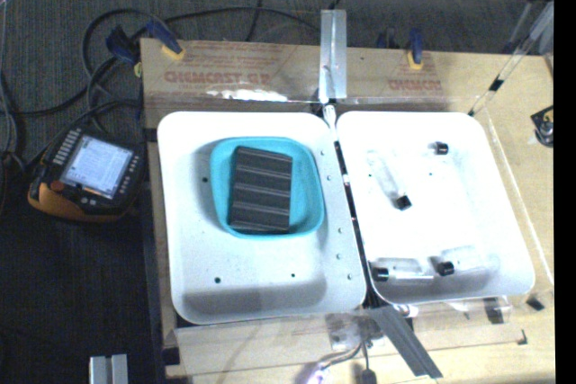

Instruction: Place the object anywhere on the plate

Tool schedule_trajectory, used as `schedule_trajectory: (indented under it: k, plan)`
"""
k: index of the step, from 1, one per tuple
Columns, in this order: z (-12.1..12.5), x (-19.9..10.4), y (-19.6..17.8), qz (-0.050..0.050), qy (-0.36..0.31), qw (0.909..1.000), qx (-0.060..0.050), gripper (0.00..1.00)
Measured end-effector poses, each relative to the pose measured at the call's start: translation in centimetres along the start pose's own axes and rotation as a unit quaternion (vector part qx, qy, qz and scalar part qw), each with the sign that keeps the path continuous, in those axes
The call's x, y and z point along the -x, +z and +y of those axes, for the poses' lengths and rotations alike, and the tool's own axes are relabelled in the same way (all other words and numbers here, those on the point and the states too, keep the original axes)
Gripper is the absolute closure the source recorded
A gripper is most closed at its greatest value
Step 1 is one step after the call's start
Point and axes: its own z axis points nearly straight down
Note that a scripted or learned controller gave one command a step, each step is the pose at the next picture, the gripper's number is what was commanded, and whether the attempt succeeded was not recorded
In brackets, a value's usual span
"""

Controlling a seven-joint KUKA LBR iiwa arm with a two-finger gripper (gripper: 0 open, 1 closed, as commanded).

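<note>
A dark grey ridged block [261,189] lies flat on a light blue plate [311,193] in the left white bin [252,283]. The block covers most of the plate's middle, with its long side running front to back. Blue rim shows all around it.
The right white bin [477,193] holds several clear tubes with black caps, one near the middle [393,186] and two along the front wall [403,268]. An upright metal post [334,54] stands behind the seam between the bins. A pendant with a lit screen [90,171] lies on the floor at left.
</note>
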Motion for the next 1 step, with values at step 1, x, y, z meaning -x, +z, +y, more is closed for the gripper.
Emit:
schedule_trajectory:
  k: [1]
  plan:
    - [-0.12,0.06,10.03,-0.001,0.000,1.0000,-0.002,0.00]
